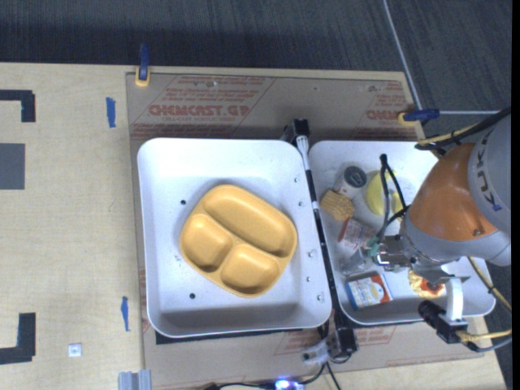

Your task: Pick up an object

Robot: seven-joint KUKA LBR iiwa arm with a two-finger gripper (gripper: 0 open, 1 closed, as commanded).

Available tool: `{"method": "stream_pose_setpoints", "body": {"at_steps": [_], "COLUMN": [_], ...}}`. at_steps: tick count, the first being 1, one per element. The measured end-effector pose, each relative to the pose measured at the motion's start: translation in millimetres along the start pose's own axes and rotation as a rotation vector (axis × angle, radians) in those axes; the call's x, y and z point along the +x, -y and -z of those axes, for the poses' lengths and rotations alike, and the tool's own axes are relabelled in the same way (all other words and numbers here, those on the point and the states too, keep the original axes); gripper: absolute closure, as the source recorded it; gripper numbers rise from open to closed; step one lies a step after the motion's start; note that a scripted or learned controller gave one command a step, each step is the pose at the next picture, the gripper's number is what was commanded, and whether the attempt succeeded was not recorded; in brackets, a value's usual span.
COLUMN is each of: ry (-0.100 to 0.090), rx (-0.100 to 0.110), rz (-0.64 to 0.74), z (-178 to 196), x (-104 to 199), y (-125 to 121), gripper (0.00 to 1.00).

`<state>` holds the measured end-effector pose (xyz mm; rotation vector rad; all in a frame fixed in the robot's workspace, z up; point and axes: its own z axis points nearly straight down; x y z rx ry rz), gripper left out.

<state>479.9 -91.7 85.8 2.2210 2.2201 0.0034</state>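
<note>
Over the right bin (487,303) the arm (455,201) reaches in from the right, its orange band and grey wrist covering much of that bin's middle. Below the wrist, the end effector (390,254) sits low among the clutter, and I cannot tell how it is set, released or clenched, because the wrist hides most of it.

Several small things lie in the right bin. A small carton with red and blue print (367,289) lies flat just below and slightly left of the end effector, close to it, perhaps touching (the view does not settle this). A tan sponge-like block (337,205) lies near the bin's left wall, above and left of the end effector and apart from it. A round grey-capped item (354,177) sits just above that block, and a yellow item (375,195) lies beside it, partly behind black cables. A crumpled clear wrapper with red print (354,236) lies between the block and the end effector.

Across the divider, the left bin (162,218) holds a large yellow three-part tray (237,238), turned at an angle, well apart from the arm. Both bins rest on cardboard on the pale wooden surface (65,242).
</note>
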Motion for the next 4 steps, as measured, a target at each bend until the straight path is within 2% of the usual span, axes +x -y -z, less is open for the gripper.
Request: {"method": "stream_pose_setpoints", "body": {"at_steps": [1,4], "ry": [0.0,0.003], "rx": [-0.001,-0.002], "rz": [0.001,0.0], "z": [0.0,0.1], "x": [-7.6,-4.0], "y": [-0.5,-0.6], "gripper": [0.0,0.0]}}
